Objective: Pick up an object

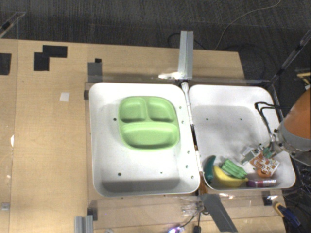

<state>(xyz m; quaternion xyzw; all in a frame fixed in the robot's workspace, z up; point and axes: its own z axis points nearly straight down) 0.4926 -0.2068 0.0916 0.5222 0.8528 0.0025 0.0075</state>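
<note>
Several small objects lie in the near right corner of the right bin: a yellow banana-shaped toy, a green ridged piece resting on it, a dark teal item at their left, a purple marker along the front wall, and an orange-and-white packet. My gripper reaches in from the right, low over this pile, right above the packet. The arm's orange band sits behind it at the view's edge.
The left bin holds a green divided plate upside toward its middle. A metal post stands behind the wall between the bins. A black cable loops over the right bin's far right side.
</note>
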